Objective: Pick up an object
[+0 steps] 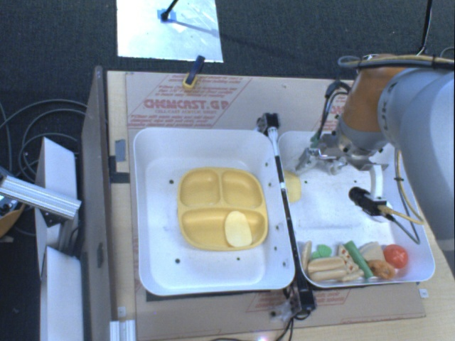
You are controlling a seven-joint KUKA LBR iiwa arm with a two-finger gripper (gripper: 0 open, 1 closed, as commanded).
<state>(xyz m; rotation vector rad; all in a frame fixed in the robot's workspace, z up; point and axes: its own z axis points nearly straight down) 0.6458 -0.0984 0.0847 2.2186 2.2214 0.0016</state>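
The robot's hand (328,156) is hovering low over the upper part of the right bin (334,226), and its state cannot be told from here, nor is anything visibly in its hold. Just beside it, a pale yellow piece (292,187) is lying against the bin's left wall, while toy foods, including a tomato (396,256) and a green bean (357,260), are crowding the bin's near edge. In the left bin (153,212) a yellow divided plate (222,206) is carrying an oval yellow piece (238,229); judging by this, the pick is not yet done.
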